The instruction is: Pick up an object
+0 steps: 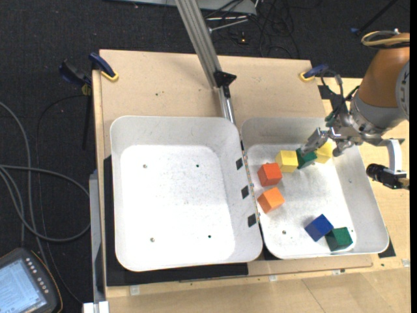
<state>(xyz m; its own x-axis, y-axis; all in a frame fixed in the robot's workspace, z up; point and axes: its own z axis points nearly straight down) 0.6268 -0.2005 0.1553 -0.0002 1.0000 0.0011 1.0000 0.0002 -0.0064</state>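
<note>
**Ana:** Blocks are what the arm is after, and they all lie in the right bin (pixel 365 194). From the overhead camera, a yellow block (pixel 287 160) sits near the bin's upper middle, with a dark green block (pixel 306 157) touching its right side and a second yellow block (pixel 322 152) just beyond that. Below them, close to the divider between the bins, are two orange blocks (pixel 270 173) (pixel 271 199), one above the other. A blue block (pixel 318 227) and a green block (pixel 339 238) rest side by side near the lower right corner.

**Ben:** And the claw (pixel 319 143)?

**Ana:** It hangs low over the cluster of yellow and dark green blocks, at the upper right of that bin. The fingers point down and left toward the dark green one. Whether they are spread or pressed together cannot be told at this angle; the tips blur into the blocks beneath.

**Ben:** So is anything lifted?

**Ana:** Nothing looks lifted. Every block seems to rest on the bin floor, and none can be seen caught between the fingers. The left bin (pixel 130 175) has only its speckled floor to show.

**Ben:** How far along, then?

**Ana:** Judging from this one view, the reach is made and the grasp is at hand or under way. Closing firmly on a block, most likely the dark green one, and raising it off the bin is what remains. The tight packing of those three could make a clean grip awkward.
</note>
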